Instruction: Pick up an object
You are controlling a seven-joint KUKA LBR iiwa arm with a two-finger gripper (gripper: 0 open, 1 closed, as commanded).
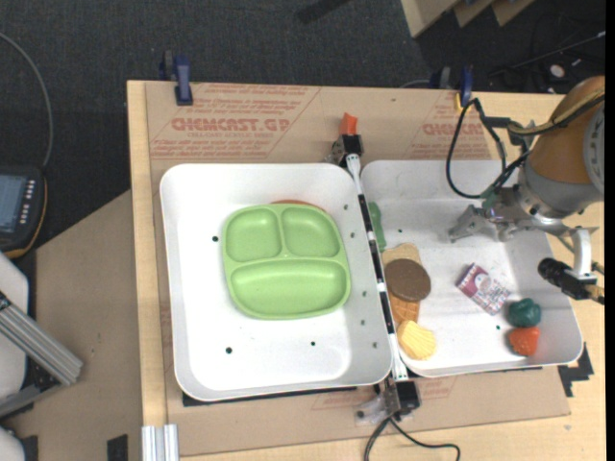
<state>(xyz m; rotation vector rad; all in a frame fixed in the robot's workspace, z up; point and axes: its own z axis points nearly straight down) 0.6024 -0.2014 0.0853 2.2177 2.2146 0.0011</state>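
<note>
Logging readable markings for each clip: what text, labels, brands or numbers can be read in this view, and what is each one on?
"CHEMCAST GP": red print on the brown protective paper covering the bench board, behind the left bin; smaller red lines under it are too blurred to read.
Partly seen red print of the same kind behind the right bin: unreadable.
Small purple and white packet in the right bin: printing too small to read.

Green tray (pixel 285 262) matt plastic; 2 bins (pixel 192 286) smooth white plastic; bench (pixel 240 123) cardboard-like.
</note>
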